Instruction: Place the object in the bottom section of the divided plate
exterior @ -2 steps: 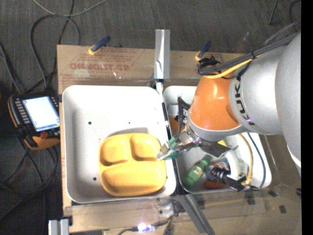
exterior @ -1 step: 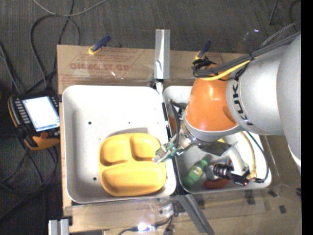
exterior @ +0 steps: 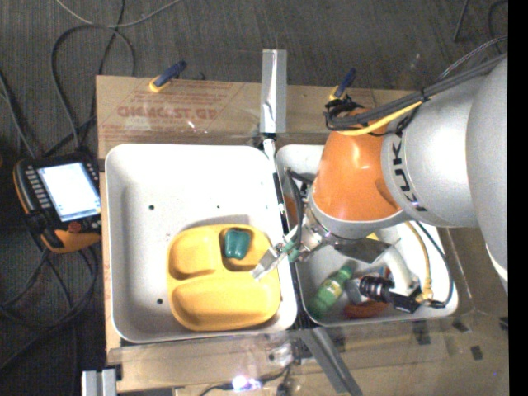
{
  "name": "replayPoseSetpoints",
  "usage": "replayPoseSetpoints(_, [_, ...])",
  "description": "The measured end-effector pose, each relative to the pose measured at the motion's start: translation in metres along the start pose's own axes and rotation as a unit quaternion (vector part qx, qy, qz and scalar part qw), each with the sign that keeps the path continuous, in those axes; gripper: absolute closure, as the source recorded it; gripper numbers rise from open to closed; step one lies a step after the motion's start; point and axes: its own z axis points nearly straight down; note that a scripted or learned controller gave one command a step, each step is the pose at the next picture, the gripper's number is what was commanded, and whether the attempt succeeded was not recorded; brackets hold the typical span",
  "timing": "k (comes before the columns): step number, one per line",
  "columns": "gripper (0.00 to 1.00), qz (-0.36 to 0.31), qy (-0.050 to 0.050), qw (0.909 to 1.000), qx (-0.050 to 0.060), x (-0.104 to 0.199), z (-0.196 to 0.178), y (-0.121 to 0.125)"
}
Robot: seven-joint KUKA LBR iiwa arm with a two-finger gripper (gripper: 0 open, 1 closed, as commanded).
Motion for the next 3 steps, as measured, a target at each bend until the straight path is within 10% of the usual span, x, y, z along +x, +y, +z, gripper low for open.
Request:
replayPoseSetpoints(1, [1.00, 0.000, 0.001, 1.0000, 0.001, 0.000, -0.008, 0.000])
replayPoseSetpoints(2, [1.00, -0.191, -0.001, 0.9817, -0.001, -0.007, -0.006, -0.003])
replayPoseSetpoints(3, [1.00, -0.182, -0.001, 0.9833, -0.001, 0.055, -0.014, 0.034])
